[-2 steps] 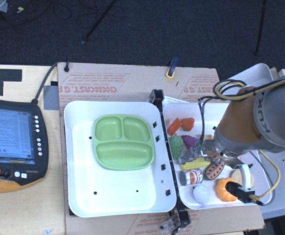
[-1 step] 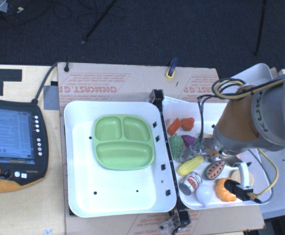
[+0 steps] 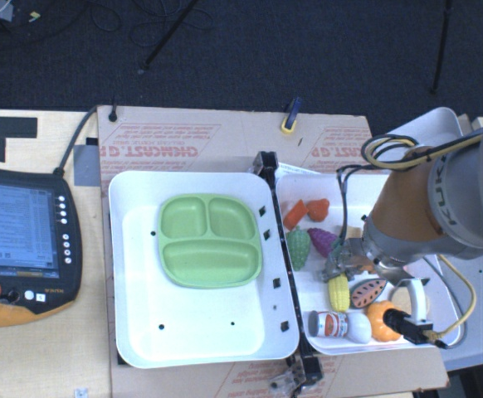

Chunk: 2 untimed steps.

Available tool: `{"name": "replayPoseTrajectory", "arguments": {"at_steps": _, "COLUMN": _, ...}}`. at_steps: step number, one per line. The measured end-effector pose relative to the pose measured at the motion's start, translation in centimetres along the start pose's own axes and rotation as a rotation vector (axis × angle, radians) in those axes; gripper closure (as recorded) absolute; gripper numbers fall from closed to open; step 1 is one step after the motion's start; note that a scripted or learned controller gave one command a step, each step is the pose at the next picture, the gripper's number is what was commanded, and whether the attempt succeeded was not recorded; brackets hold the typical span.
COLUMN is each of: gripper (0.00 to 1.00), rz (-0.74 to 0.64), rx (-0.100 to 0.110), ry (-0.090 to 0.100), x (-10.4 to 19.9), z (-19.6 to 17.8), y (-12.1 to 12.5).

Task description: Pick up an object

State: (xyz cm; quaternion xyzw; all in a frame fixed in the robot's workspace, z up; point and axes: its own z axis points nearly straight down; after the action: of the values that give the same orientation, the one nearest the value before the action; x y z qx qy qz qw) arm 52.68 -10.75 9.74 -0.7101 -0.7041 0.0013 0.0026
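**Arm low over the right bin of toy food**

The grey arm [image 3: 441, 197] with its orange band reaches in from the right and bends down into the right bin [image 3: 353, 177]. Its hand [image 3: 341, 265] sits low among the toys, just above the yellow corn cob [image 3: 339, 292] and beside the purple grape bunch [image 3: 323, 240]; whether it is apart or together I cannot tell. Around it lie a green leafy vegetable [image 3: 297, 248], an orange carrot [image 3: 295, 214], a red piece [image 3: 318, 210], a small white bottle [image 3: 339, 325] and an orange fruit [image 3: 380, 322]. The left bin [image 3: 134, 305] holds a green divided plate [image 3: 209, 240]. A teach pendant [image 3: 21, 243] rests on the surface [image 3: 26, 123] at far left.
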Motion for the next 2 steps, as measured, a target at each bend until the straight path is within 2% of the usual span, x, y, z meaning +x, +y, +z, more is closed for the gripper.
{"name": "replayPoseTrajectory", "arguments": {"at_steps": 1, "gripper": 1.00, "rz": -0.004, "rx": -0.003, "ry": -0.001, "x": -0.8, "z": -4.7, "y": -0.7}}
{"name": "replayPoseTrajectory", "arguments": {"at_steps": 2, "gripper": 1.00, "rz": -0.009, "rx": -0.007, "ry": -0.001, "x": -0.2, "z": -10.4, "y": -1.3}}
